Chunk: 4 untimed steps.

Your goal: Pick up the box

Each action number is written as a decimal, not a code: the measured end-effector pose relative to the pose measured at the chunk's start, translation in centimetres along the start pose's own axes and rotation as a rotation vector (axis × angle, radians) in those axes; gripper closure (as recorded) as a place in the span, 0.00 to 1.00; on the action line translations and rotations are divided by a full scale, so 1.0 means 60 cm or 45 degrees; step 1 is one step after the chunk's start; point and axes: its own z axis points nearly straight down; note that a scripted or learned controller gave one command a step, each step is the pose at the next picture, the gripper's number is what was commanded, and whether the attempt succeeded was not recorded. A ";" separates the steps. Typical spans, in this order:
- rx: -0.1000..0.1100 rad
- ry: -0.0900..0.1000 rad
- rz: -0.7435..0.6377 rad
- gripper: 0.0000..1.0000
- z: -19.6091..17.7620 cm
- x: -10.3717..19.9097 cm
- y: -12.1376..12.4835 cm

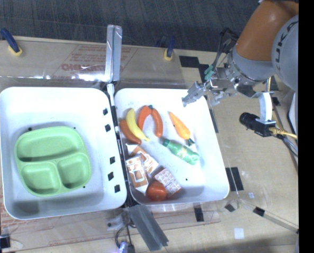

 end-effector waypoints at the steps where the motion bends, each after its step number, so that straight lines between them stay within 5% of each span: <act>1: -0.002 -0.001 -0.041 0.00 0.277 0.073 -0.113; 2: -0.002 0.000 0.000 0.00 0.278 0.002 -0.016; 3: -0.005 -0.001 -0.170 0.00 -0.058 0.052 0.035; 4: -0.006 -0.001 -0.226 0.00 -0.148 0.039 0.021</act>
